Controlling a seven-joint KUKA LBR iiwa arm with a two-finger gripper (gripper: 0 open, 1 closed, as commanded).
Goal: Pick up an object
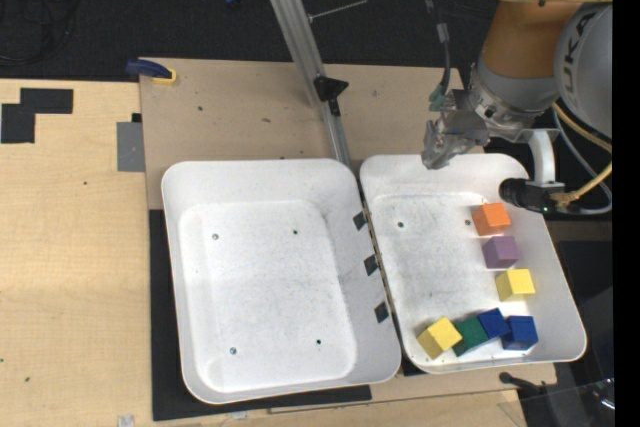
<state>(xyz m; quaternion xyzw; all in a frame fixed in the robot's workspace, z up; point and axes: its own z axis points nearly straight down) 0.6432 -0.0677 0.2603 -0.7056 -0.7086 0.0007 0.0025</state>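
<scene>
The tool (441, 151) hangs over the right bin's (432, 260) far rim, seemingly empty.

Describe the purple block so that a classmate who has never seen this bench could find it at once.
Look in the right-hand bin, along its right side, where blocks sit in a column. The purple block lies between the orange block above it and a yellow block below; it is the purple one.

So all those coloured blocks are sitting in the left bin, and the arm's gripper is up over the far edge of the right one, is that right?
Not quite. The camera view shows the blocks in the right bin, along its right and near sides, not in the left bin. The rest holds: the gripper is over the right bin's far edge.
</scene>
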